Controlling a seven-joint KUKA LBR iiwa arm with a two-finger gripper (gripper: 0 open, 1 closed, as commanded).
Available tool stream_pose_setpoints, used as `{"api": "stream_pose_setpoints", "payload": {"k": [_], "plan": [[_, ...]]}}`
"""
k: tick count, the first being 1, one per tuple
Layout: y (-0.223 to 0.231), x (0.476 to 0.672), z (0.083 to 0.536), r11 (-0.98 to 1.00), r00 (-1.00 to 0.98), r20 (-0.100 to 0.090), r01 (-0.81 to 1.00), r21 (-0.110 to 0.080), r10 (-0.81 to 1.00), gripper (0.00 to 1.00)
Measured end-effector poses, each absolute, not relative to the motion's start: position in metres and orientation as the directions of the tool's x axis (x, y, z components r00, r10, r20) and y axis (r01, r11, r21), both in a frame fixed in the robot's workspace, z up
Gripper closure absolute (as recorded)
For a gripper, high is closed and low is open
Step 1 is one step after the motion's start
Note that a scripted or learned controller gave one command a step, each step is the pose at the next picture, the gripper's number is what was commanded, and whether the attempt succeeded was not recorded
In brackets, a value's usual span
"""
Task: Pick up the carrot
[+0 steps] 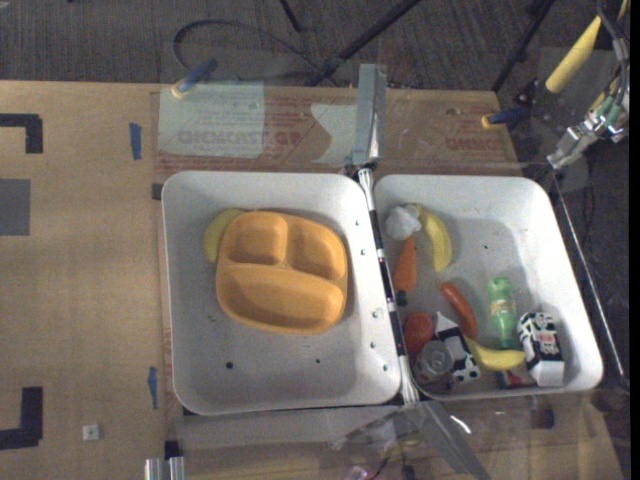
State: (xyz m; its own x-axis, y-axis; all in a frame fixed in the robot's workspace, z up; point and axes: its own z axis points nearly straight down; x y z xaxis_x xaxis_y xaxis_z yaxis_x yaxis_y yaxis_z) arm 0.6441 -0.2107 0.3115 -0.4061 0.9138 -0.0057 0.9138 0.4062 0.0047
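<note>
The slim orange plastic carrot (405, 264) lies lengthwise in the right white bin (520, 193), tight against the divider wall, between a white lump and a curved yellow banana (437, 240). The gripper (590, 133) hangs beyond the bin's far right corner, well apart; whether its jaws are apart I cannot tell

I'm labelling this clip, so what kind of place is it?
Probably a robotics lab test bench: two white bins on a taped wooden bench, toy food such as a carrot, and tripod legs on carpet behind.
</note>
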Motion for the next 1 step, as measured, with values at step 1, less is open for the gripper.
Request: {"api": "stream_pose_setpoints", "payload": {"k": [1], "plan": [[-0.2136,0.6681,0.2951,0.351,-0.351,-0.006,0.936,0.005,0.936,1.0]]}}
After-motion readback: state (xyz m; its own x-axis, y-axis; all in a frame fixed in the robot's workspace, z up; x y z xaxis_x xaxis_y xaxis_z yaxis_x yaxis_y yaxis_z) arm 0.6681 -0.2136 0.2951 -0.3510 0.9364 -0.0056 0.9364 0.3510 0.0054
